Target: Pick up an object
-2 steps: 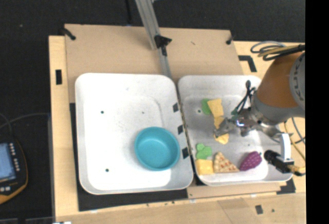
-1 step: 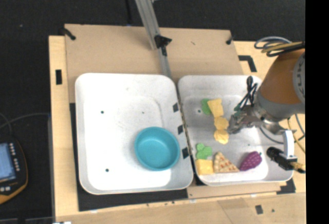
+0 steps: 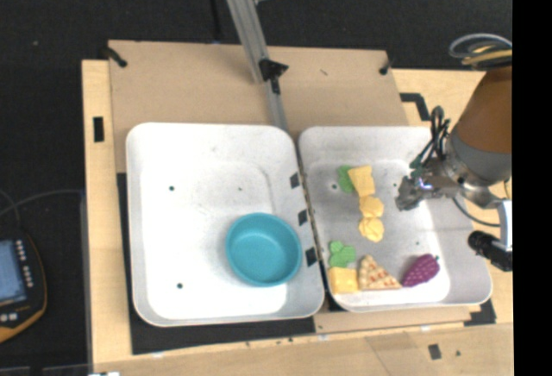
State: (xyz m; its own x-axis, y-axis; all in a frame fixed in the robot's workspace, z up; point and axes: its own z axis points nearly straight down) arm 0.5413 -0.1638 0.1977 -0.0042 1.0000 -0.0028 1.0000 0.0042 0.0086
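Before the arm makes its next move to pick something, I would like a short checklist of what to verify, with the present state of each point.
1. Objects available in the right bin: ok; yellow pieces, pizza slice and purple grapes lie there.
2. Gripper is over the right bin: ok, to the right of the yellow pieces.
3. Something already held: cannot tell.
4. Gripper is directly above a target: not ok; it sits beside the yellow pieces, over bare floor.
5. Blue bowl is away from the path: ok, it stands in the left bin.
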